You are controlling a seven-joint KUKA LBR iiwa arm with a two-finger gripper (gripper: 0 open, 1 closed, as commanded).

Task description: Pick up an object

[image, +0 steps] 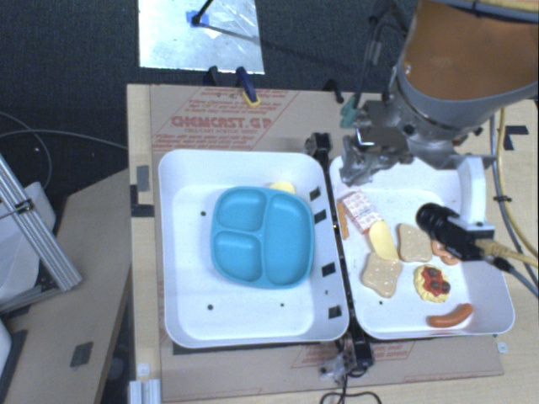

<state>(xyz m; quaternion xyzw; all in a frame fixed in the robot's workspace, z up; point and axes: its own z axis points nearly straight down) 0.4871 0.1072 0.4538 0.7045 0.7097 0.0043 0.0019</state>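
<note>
I see my gripper (360, 168) at the right bin's (497, 305) upper left; the wrapper (360, 209) lies just below it, long axis diagonal.

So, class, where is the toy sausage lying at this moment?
The sausage lies in the right bin, near its front edge, just below the small pizza.

The grey arm (472, 49) reaches in from the right, wrist bent downward, orange band uppermost.
</note>
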